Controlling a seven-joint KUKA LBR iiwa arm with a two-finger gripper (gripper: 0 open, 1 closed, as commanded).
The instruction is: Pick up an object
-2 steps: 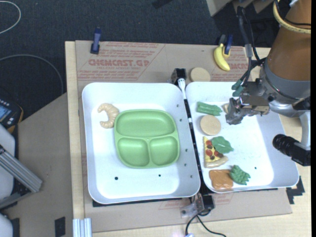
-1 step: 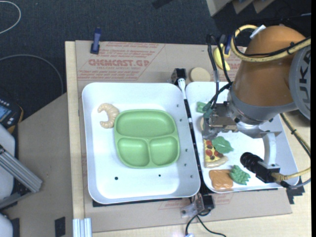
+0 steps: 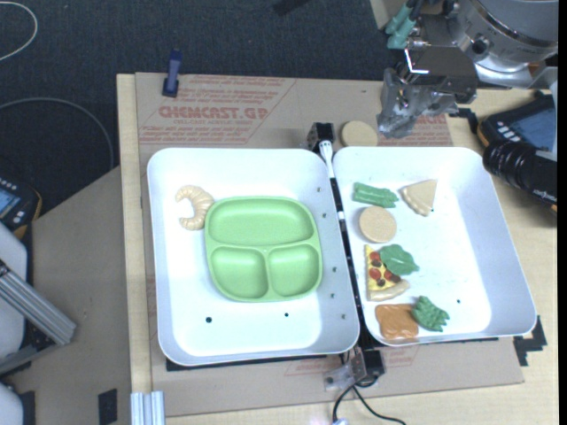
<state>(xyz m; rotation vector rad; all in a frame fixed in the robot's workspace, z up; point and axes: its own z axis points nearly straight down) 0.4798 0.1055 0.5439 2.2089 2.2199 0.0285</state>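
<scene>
Nearest the camera, at the front of the right bin (image 3: 509, 264): an orange-brown toy food piece (image 3: 396, 322) touching a green leafy piece (image 3: 431, 312). Next back, a pizza slice (image 3: 383, 274) with a second green leafy piece (image 3: 399, 258) overlapping its upper edge. Then a round tan cookie (image 3: 378, 225), lying on its own. Farther back, a flat green piece (image 3: 375, 194) and a tan wedge (image 3: 420, 197), near each other, apart. Left bin (image 3: 168, 237) holds a green divided tray (image 3: 262, 248) and a croissant (image 3: 194, 205) just beside the tray's rear left corner.

Gripper (image 3: 400, 118) hangs above the bench beyond the rear rim of the right bin, near a tan disc (image 3: 359, 134) lying outside the bins. Finger spread: cannot tell, too blurred. Nothing visible between them.

Judgement: approach phase, no object chosen yet. Best candidates are the cookie or wedge: isolated, room for fingers either side. Avoid the overlapping clusters at the front. Descend vertically, centred, before closing.
</scene>
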